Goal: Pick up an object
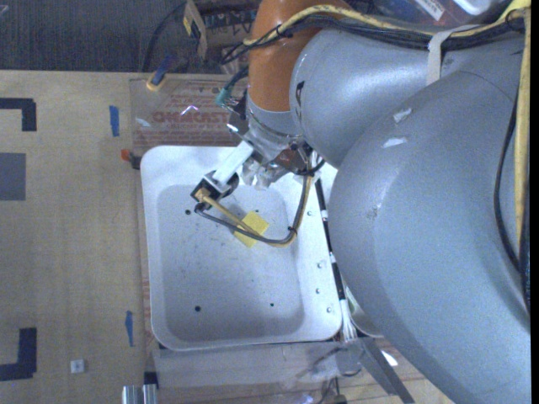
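The gripper (256, 175) hung over the far end of the bin (226, 289), but it was a blurred, pale mass under the wrist, so whether its jaws stood apart or together could not be told. A yellow block (252, 226) lay on the bin floor just beside it, near the middle, not held, with a cable crossing one edge. The arm (404, 183) covered the bin's right rim and everything beyond, and a few dark specks (198, 308) on the floor were too small to identify.
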